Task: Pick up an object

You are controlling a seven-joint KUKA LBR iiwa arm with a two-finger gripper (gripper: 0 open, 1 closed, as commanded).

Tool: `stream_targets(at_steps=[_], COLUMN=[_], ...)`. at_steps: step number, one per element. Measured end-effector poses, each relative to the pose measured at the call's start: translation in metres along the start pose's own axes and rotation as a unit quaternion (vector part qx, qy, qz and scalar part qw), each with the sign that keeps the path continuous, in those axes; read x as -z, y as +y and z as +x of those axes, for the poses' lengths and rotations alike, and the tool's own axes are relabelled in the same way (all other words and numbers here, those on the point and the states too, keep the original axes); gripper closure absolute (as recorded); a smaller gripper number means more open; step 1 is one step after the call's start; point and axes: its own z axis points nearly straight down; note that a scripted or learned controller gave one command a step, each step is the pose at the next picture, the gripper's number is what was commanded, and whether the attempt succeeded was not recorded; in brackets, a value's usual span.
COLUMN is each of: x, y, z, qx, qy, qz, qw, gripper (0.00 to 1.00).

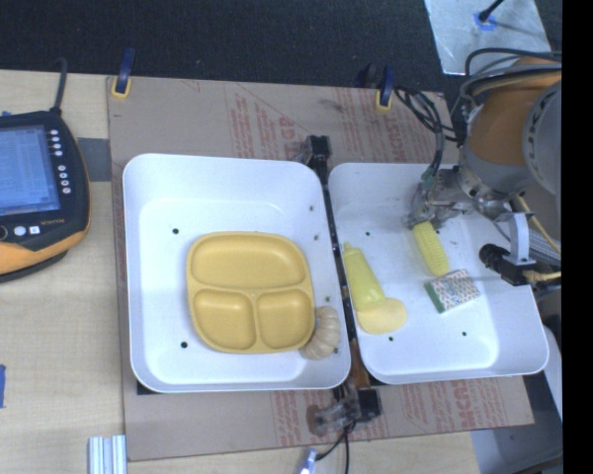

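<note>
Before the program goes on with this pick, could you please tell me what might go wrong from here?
1. The claw sits at the far tip of the corn cob; gripped by its end, the cob may swing or slip out.
2. The sponge lies just beside the cob's near end and could get nudged.
3. Loose cables hang close to the wrist and might snag.

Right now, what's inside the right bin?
The right bin holds a pale yellow bottle-like toy, a toy corn cob and a speckled sponge. The gripper covers the corn's far end.
</note>
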Motion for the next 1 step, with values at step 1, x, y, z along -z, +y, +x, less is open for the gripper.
stream_targets(at_steps=[1], x=[0.0905], y=[-0.0346], z=[0.0913], qx=[0.001], qy=[0.001], qz=[-0.001], qw=[1.0000], gripper=[1.00])
